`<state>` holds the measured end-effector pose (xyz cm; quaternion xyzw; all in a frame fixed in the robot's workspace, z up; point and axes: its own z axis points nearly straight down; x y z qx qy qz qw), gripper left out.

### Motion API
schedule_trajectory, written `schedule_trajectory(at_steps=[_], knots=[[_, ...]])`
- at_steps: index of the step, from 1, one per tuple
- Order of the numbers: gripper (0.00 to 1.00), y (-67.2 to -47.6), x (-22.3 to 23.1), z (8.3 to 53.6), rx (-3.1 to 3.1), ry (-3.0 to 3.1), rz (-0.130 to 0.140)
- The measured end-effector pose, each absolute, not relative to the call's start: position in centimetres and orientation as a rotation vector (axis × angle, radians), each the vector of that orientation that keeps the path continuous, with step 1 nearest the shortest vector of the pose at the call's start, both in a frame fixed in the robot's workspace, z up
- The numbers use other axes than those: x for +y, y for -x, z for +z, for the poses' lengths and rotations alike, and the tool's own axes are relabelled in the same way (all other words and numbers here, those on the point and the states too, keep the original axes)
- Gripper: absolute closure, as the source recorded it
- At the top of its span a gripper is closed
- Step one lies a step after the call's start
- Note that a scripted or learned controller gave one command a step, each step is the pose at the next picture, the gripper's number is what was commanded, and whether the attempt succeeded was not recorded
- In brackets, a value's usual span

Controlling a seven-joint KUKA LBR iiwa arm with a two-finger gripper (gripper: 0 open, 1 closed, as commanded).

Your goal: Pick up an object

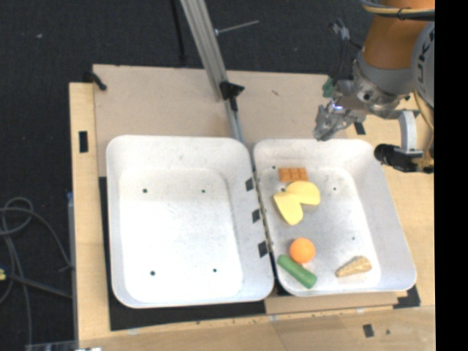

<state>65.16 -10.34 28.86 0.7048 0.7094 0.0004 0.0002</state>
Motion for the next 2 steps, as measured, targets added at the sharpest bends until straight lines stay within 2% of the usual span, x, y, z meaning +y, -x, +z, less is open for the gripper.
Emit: schedule_trajectory(at_steps=[1, 2], knots=[[1.00, -65.0, -5.6, 27.1, 2.228, -2.216, -0.001], [1.00, -64.9, -0.4, 27.6, 2.230, -2.214, 0.001]])
